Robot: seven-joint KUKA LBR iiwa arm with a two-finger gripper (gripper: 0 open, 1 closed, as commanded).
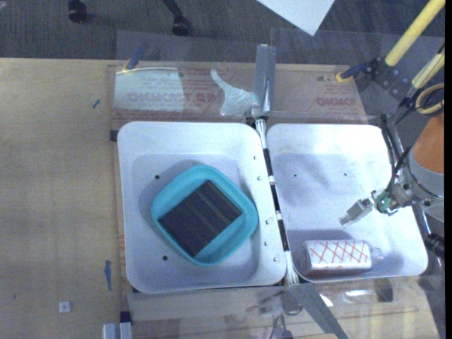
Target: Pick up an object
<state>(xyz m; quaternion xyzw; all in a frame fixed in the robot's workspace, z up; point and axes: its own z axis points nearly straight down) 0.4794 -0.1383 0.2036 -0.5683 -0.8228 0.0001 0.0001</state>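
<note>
A teal square dish (205, 222) with a dark flat block (199, 217) inside it lies in the left bin (141, 154). A white packet with a red criss-cross print (337, 253) lies along the front edge of the right bin (318, 147). My gripper (355, 212) hangs over the right bin's right half, just above and to the right of the packet, apart from it. Nothing is seen held in it.
The arm with its orange band (432, 143) enters over the right bin's right rim. A metal divider (272, 196) separates the bins. Clear plastic and cardboard (212, 94) stand behind the bins. Yellow-handled tools (417, 27) lie at the back right.
</note>
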